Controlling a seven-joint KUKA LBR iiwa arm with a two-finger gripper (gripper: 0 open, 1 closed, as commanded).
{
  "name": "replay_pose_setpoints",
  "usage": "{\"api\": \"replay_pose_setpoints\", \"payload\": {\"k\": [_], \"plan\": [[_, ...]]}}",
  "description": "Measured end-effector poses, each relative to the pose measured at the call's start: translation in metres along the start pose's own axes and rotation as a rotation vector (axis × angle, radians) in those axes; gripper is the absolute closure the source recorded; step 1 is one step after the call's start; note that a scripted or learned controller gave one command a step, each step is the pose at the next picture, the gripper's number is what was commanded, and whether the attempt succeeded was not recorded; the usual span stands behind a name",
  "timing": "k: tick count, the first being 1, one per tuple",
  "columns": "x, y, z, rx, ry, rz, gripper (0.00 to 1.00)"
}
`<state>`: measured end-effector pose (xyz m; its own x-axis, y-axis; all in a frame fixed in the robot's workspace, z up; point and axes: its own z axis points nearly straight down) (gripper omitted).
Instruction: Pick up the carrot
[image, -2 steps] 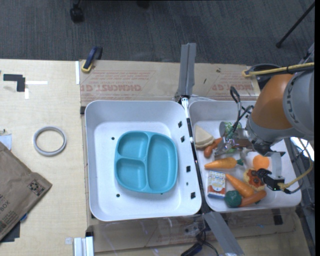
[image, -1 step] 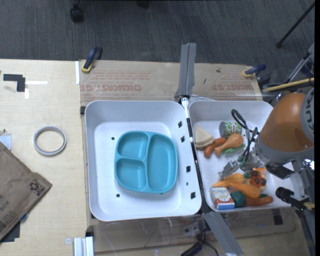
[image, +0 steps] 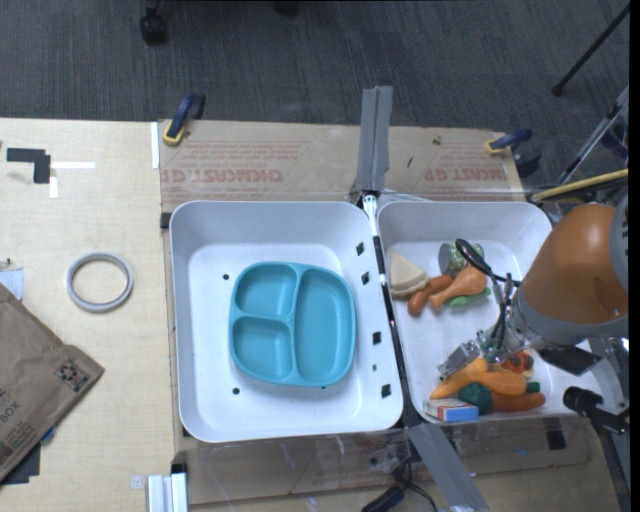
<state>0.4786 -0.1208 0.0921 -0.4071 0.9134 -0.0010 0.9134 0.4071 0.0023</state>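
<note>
The carrot (image: 478, 378) lies just below the gripper (image: 487, 347) — its long axis slants, one end toward the lower left, the other up right. It is orange and tapered. Whether the gripper is apart or together, I cannot tell.

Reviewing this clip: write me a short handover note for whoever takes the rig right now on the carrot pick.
Pincer: low in the right bin, over the pile of toy food at its front; its grip state can't be read from this view.
Carrot: lying in that pile, just below the pincer, beside other orange pieces and a small box.
Left bin: holds a blue divided tray.
Done: arm has reached the pile.
Left: confirm a grasp on the carrot, then lift.
</note>
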Motion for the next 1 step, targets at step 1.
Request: {"api": "replay_pose_setpoints", "payload": {"k": [1], "plan": [[-0.0013, 0.0010, -0.0094, -0.003, -0.002, 0.004, 1.00]]}}
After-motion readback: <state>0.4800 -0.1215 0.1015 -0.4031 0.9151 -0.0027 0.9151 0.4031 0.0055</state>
